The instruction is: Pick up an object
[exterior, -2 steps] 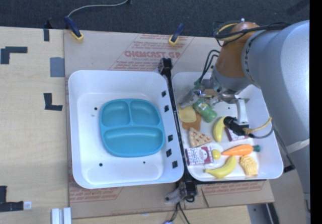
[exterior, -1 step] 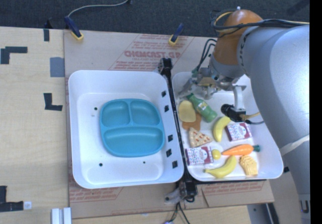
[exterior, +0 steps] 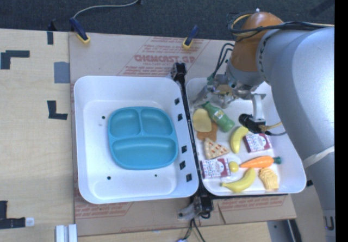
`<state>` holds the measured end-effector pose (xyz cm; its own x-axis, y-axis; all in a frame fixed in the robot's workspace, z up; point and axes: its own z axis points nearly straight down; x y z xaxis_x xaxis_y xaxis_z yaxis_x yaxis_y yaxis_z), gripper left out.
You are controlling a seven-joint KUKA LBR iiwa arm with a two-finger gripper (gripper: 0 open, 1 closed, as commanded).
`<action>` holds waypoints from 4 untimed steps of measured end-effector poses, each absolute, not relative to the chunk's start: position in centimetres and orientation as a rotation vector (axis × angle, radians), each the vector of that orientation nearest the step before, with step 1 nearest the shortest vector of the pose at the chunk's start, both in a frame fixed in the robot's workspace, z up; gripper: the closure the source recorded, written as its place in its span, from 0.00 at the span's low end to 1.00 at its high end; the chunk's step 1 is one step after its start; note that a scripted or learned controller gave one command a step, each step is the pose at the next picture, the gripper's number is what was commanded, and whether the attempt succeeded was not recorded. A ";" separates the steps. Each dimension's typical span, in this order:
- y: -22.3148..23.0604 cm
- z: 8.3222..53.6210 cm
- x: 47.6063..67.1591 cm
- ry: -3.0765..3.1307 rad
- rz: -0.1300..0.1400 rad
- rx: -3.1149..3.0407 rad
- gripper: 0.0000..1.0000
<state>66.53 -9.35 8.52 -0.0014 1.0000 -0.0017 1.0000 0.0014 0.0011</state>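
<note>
Reaching in from the right, the grey arm (exterior: 304, 72) bends over the right bin (exterior: 296, 173), its orange band (exterior: 251, 45) above the wrist. The gripper (exterior: 220, 94) hangs low at the bin's far left corner, just above a green bottle (exterior: 219, 117). Its tips are lost among dark cables and metal, so whether it is wide, narrow or holding anything cannot be told.

The right bin holds the toy food. The green bottle lies tilted near the far left, touching a pale yellow pear-like piece (exterior: 202, 121). Below these sits a waffle wedge (exterior: 215, 150), and beside it a small banana (exterior: 237, 139). A small carton (exterior: 256, 142) lies to the right of that banana. Nearer the front are a second carton (exterior: 213, 168), an orange carrot (exterior: 256, 162), a larger banana (exterior: 242, 181) and a yellow corn-like piece (exterior: 268, 179). Most of these lie close together, some touching.

The left bin (exterior: 87, 126) holds a blue divided plate (exterior: 143, 137), lying flat near its middle. Both bins rest on a cardboard sheet (exterior: 152, 56), which two yellow clamps (exterior: 80, 33) pin at its far edge.
</note>
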 end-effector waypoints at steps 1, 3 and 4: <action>-9.6 8.6 65.7 2.221 0.000 2.218 0.00; -9.6 8.5 66.9 2.223 0.000 2.218 0.00; -9.7 8.5 66.2 2.222 -0.001 2.217 0.00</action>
<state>66.20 -9.67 8.54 -0.0021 1.0000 -0.0019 1.0000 0.0022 0.0015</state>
